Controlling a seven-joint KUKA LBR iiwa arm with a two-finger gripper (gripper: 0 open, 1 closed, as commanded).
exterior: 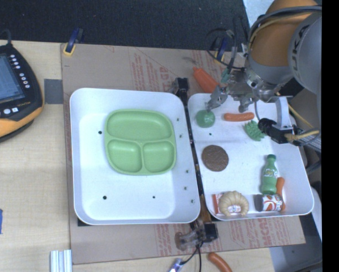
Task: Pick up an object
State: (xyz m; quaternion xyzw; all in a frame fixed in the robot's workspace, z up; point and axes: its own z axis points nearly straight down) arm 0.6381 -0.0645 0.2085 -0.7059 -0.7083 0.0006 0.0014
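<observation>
**Green ball under the gripper**

Green round toy ball [204,118] sits at eleven o'clock in your right-hand white bin [303,174], past the brown round cookie [215,158] nearer you. Your two-finger gripper [231,99] hangs just beyond it, likely lining up; whether it is parted or closed, you cannot tell.

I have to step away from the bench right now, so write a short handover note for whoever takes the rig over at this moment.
Gripper: low over the far end of the right bin, between the green round toy and the sausage. Nothing seen between its fingers.
Right bin also holds: green leafy piece, brown patty, green bottle, bagel, small can.
Left bin: green divided plate.
Done: arm is at the bin.
Left: grasp an object and lift it.
</observation>
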